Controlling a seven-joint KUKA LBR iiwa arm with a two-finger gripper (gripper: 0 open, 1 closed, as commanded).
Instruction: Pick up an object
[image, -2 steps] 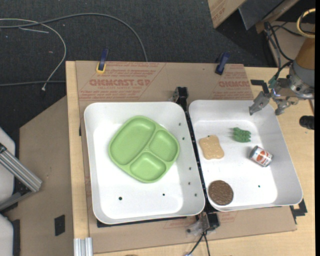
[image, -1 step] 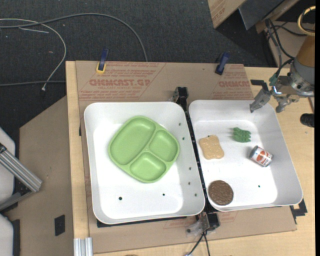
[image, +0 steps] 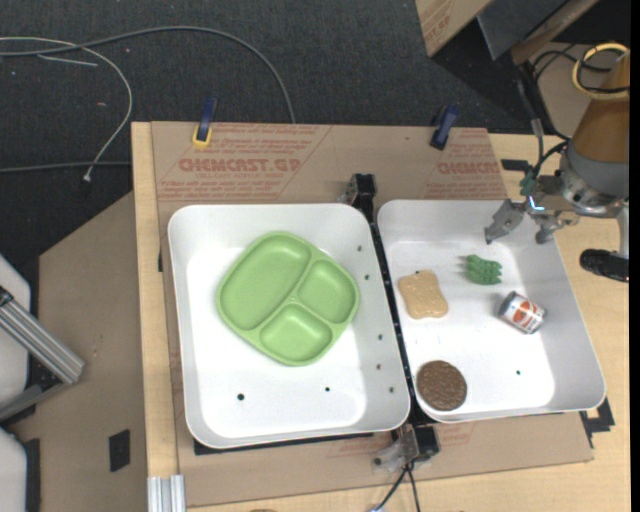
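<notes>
Grey arm with an orange band above the wrist, ending in a silvery two-fingered hand (image: 519, 226)

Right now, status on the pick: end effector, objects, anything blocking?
End effector open, holding nothing, above right bin's far edge. Nearest: green toy, just below it, untouched. Also in that bin: tan slice, can, brown disc. Nothing in the way.

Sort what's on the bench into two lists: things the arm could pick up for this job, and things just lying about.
Could be picked, all in the right bin:
green leafy toy
tan bread slice
small can
brown round patty
The gripper hangs open above them, holding nothing.

Lying about:
green divided plate in the left bin
blue clamps
</notes>
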